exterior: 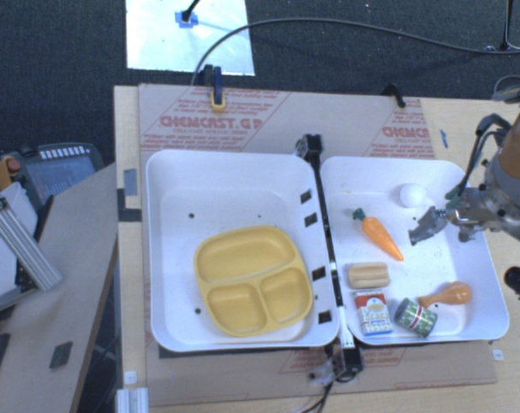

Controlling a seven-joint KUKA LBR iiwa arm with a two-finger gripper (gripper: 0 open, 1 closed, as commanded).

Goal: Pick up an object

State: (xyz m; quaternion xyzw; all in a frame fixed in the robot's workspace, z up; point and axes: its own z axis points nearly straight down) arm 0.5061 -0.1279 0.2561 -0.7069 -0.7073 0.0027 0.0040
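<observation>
Reaching in from the right, the arm (510, 179) holds its gripper (430, 224) over the right bin (475, 334), in the bare patch between the white ball (412, 195) and the chicken drumstick (447, 296). Whether the gripper is released or clenched cannot be told from this angle; nothing is seen in its grasp.

Right bin contents: the ball lies near the far wall. The carrot (379, 234) lies aslant left of the gripper, apart from it. The hot dog bun (368, 275) sits below the carrot, near the divider between the bins. The small red carton (374, 313), the green can (415, 317) and the drumstick run along the near wall, carton and can just beside each other. Open floor remains at the bin's centre and right side.

Left bin (174, 188): a yellow compartment plate (253, 278) occupies the near half, close to the near rim; the far half is bare. Both bins rest on the surface (277, 119).
</observation>
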